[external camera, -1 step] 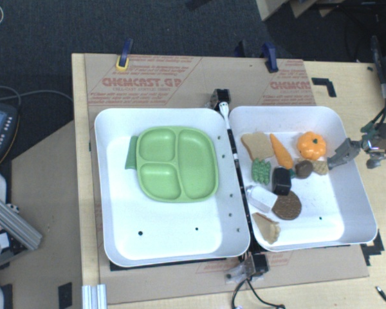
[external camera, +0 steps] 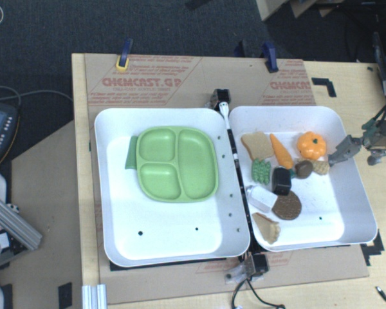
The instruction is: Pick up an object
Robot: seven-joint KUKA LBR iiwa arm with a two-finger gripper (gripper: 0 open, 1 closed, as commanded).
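I am watching the pincer (external camera: pixel 340 154) hanging over the right bin (external camera: pixel 347 234) just inside its 3 o'clock rim, and I cannot tell whether it is open or closed; nothing is showing in its grip. The nearest pieces are lying at its 9 o'clock: a beige lump (external camera: pixel 320 167) just beside its tip, a brown ball (external camera: pixel 303 168) touching that lump, and an orange pumpkin (external camera: pixel 311 145) sitting just above them. Farther toward 9 o'clock I am seeing a carrot (external camera: pixel 281 151) lying aslant, a tan slice (external camera: pixel 257 145) beside it, a green knobbly piece (external camera: pixel 262 171) and a black block (external camera: pixel 282 180). Toward the pincer's 7 o'clock a brown disc (external camera: pixel 287 206) is resting against a white block (external camera: pixel 262 199), and a tan wedge (external camera: pixel 267 227) is lying near the bin's 6 o'clock rim. The pieces are crowding the bin's left and middle, many touching, while bare floor is showing at 4 to 5 o'clock and along the 12 o'clock rim. The rim is standing close behind the pincer. In the left bin (external camera: pixel 116 224) a green tray (external camera: pixel 177 163) is lying flat toward 12 o'clock, well apart from the pincer, with bare floor below it.
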